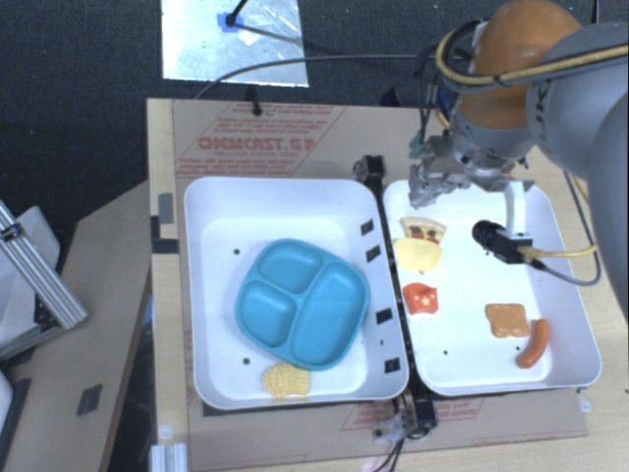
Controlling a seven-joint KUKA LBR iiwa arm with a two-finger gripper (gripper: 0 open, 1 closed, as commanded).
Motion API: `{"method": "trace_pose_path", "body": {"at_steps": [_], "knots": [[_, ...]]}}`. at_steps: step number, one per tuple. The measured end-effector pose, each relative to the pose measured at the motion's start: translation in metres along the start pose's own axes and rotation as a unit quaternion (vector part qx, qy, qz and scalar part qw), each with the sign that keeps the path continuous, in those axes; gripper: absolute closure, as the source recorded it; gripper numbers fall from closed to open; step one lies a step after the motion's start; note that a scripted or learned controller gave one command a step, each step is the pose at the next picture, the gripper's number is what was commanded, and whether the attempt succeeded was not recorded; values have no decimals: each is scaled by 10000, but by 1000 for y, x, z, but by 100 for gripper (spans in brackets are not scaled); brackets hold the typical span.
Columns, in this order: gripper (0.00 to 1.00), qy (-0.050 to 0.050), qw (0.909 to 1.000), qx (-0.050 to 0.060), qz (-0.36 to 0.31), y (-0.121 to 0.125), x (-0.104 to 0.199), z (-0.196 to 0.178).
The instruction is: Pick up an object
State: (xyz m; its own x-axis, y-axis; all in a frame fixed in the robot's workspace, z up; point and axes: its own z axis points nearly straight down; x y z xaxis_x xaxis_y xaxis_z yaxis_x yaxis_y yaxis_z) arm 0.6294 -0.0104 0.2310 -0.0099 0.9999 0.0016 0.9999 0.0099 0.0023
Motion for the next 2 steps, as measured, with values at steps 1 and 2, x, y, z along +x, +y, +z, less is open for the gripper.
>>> {"method": "trace_pose_path", "body": {"at_steps": [1, 2], "knots": [[100, 1, 10000, 6, 1, -2, 46, 8], [100, 4, 10000, 3, -6, -13, 107, 4]]}}
